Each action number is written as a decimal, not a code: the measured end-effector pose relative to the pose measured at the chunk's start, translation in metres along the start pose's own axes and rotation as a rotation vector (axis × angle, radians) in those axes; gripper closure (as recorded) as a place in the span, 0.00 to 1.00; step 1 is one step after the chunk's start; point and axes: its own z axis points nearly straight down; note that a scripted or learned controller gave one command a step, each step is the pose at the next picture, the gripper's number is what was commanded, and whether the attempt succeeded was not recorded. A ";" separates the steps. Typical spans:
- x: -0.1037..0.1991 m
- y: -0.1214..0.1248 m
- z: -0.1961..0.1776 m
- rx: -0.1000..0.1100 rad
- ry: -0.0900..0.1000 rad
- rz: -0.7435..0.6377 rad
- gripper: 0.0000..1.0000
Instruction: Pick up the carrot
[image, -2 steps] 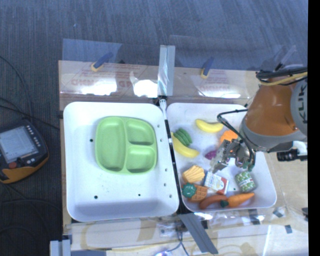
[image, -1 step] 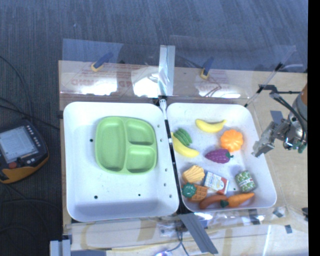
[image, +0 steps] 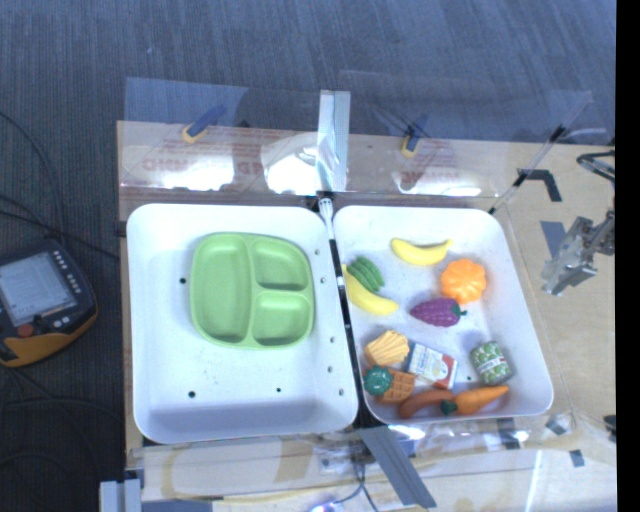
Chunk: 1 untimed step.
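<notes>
Carrot lies flat against the right bin's near wall beside a hot dog, so I expect an awkward reach; whether the gripper, outside the bin, grasps anything, I cannot tell.

We see an evenly and brightly lit scene, with light falling from above. The two shallow white plastic bins, the left bin and the right bin, come out nearly overexposed, their walls losing detail. Strong glare sits on the clear plastic sheeting behind the bins, in white patches, and smaller glints lie along the front edge of the wooden counter. Shadows are soft and short: we notice a faint one under the light green divided plastic tray. The dark grey carpeted floor is dimmer. The whole picture is slightly soft and grainy, with small things lacking crisp edges.
</notes>
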 end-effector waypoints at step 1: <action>-0.048 0.019 0.116 -0.002 0.018 -0.031 1.00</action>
